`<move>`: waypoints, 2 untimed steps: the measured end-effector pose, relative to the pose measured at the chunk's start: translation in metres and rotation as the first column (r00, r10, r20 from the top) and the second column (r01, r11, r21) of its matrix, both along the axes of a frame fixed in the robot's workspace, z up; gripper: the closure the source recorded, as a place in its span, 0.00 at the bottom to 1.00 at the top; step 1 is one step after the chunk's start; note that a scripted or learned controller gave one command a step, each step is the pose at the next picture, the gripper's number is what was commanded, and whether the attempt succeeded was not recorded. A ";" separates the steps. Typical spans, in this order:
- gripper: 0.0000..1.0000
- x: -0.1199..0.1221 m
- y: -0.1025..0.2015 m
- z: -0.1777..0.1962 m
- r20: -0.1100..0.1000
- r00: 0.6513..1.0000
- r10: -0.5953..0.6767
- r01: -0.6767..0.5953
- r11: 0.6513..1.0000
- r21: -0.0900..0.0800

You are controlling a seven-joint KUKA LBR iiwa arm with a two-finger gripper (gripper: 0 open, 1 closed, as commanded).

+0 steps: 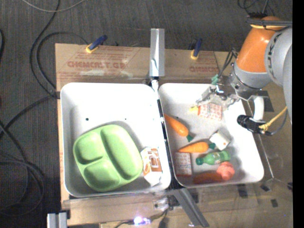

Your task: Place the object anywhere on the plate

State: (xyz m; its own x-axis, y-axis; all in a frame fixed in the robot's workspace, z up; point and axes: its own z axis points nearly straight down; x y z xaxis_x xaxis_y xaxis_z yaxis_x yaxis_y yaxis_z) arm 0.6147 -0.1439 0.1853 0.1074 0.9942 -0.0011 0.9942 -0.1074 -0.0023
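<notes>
1. Plate (107, 158) sits green in the left bin (71, 99), toward 7 o'clock.
2. Gripper (214, 95) hovers at 12 o'clock in the right bin (254, 160); can't tell its state tbh.
3. Carton (210, 110) lies right below it. Looks light and crushable, so I'd pinch its flat sides gently.
</notes>
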 end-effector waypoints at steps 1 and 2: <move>1.00 -0.032 0.127 0.018 -0.001 0.984 0.176 -0.176 0.984 0.003; 1.00 -0.116 0.122 -0.003 -0.003 0.964 0.264 -0.264 0.964 0.003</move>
State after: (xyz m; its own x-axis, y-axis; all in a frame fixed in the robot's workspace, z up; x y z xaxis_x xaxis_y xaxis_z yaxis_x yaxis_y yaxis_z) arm 0.4991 -0.0222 0.1822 -0.1592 0.9872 0.0019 0.9872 0.1592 -0.0052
